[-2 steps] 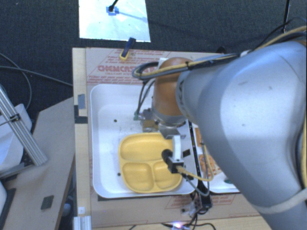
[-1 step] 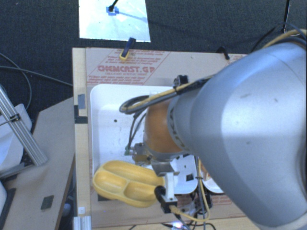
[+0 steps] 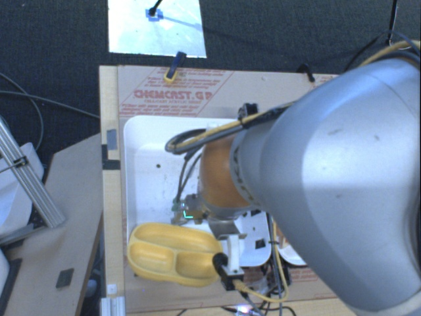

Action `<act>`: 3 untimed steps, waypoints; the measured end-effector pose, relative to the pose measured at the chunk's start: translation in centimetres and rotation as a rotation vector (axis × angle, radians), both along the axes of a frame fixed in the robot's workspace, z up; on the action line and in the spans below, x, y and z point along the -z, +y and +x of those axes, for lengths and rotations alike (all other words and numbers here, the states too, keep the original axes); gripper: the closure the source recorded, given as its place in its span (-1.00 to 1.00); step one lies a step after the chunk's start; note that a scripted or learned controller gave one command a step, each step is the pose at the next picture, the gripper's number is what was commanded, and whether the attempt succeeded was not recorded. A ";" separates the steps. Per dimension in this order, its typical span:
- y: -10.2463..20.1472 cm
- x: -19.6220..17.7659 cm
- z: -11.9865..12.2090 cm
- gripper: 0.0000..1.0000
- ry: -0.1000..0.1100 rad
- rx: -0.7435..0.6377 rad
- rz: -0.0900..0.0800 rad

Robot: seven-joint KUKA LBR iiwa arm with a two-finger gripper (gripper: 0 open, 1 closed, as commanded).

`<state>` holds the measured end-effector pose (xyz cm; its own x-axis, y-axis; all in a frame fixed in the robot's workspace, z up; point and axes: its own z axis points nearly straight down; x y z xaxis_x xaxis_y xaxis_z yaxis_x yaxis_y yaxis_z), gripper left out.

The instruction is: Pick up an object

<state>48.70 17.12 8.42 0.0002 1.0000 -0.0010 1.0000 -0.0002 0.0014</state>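
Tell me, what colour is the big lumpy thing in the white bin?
Plain yellow. The lumpy yellow plastic object shows best in the camera view.

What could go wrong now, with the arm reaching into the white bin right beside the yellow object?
1. The yellow object is broad and rounded and lies at the white bin's near-left corner; a grasp may slip or meet the wall.
2. Loose cables loop beside the wrist and might snag.
3. The arm hides much of the bin, so a failed grasp could pass unseen.
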 end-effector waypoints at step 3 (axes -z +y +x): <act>-7.7 -10.4 14.1 -1.00 -0.014 0.005 -0.003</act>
<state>62.79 9.37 18.84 0.0052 1.0000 -0.0036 0.9999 -0.0051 0.0152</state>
